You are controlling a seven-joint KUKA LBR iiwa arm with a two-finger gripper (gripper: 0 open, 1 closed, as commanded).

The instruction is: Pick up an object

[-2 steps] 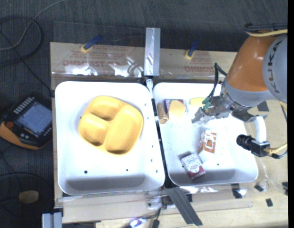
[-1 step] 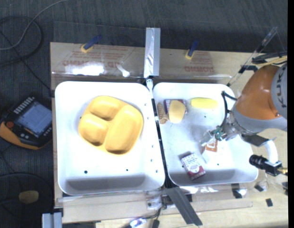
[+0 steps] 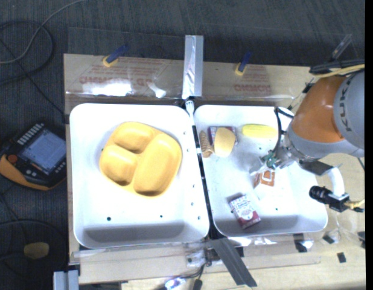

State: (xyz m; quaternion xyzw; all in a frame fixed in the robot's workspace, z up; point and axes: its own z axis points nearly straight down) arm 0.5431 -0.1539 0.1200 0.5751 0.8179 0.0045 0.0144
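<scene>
red packet (image 3: 244, 210) near front rim; gripper (image 3: 270, 162) by right wall.

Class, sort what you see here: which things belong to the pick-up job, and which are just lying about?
Belonging to the job:
tool
small orange-and-white packet beneath it
red packet
yellow item
round bun-like item
large yellow object
two white bins

Lying about:
handheld controller on the floor
blue clips
</scene>
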